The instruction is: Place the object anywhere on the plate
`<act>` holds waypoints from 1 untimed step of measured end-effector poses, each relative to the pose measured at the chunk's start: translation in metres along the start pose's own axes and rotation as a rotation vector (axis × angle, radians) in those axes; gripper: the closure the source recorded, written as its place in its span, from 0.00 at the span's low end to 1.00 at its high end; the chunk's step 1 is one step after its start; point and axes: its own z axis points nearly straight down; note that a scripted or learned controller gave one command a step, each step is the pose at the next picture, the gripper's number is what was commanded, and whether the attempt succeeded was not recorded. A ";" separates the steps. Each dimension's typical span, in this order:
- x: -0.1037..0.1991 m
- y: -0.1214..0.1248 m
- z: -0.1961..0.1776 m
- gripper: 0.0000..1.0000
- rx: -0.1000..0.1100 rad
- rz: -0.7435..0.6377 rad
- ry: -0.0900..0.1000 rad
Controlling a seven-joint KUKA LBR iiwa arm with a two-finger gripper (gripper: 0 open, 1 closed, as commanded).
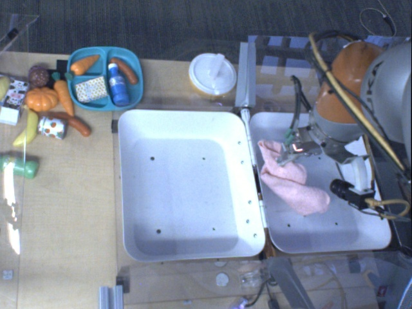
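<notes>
— Where do you see the pink cloth?

— You find it crumpled in the right bin, toward nine o'clock of it.

— And the claw?

— It sits on the cloth's upper end, at about twelve o'clock of the cloth. Whether it grips, I cannot tell you.

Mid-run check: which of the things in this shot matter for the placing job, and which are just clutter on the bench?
Belongs to the job:
- gripper, low over the right bin
- pink cloth lying in that bin
- blue divided plate, far left

Just lying about:
- left bin
- white lidded cup
- toy foods beside the plate
- green item at the bench's left edge
</notes>
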 end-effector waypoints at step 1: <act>0.001 0.002 -0.040 1.00 -0.002 -0.008 0.000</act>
